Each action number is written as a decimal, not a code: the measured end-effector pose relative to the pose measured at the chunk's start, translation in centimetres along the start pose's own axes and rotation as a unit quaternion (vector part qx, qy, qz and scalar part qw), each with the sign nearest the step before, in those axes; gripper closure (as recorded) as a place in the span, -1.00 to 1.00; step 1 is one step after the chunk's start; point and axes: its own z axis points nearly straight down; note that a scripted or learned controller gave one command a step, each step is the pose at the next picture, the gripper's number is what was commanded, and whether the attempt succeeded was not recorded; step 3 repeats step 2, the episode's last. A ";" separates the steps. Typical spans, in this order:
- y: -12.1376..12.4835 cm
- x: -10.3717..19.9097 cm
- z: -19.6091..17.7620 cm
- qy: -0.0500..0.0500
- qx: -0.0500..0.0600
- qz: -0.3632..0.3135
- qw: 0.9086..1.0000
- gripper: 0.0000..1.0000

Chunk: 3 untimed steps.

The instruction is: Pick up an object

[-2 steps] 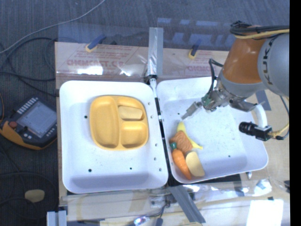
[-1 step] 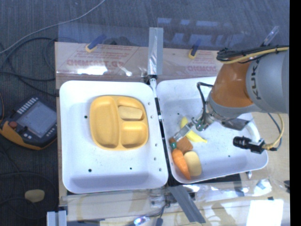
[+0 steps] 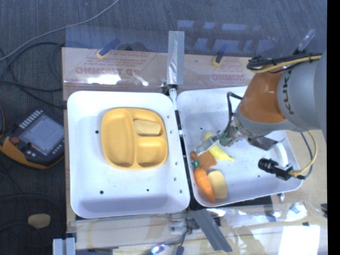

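Observation:
My gripper (image 3: 210, 141) is low in the right bin (image 3: 255, 187), near its left-centre, reaching down from the orange-banded wrist (image 3: 263, 102). Just under and to the right of it lies a yellow piece (image 3: 221, 153). A brown-orange piece (image 3: 204, 160) lies close below the gripper. Further toward the front sit an orange carrot (image 3: 203, 183) and a tan bread-like piece (image 3: 218, 184), side by side. The view does not make clear whether anything is between the gripper's tips.
The left bin (image 3: 85, 195) bears a yellow divided tray (image 3: 119, 139) with a tan piece (image 3: 146, 127) in its upper right compartment. A black plug on a yellow cable (image 3: 270, 166) hangs over the right bin's right side. A handheld pendant (image 3: 33, 138) lies far left.

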 end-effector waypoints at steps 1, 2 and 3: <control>0.3 -0.1 -1.1 -0.002 -0.003 0.000 1.000 1.00; 4.8 5.1 -11.8 0.003 0.017 -0.024 1.000 1.00; 4.8 5.1 -11.8 0.003 0.017 -0.024 1.000 1.00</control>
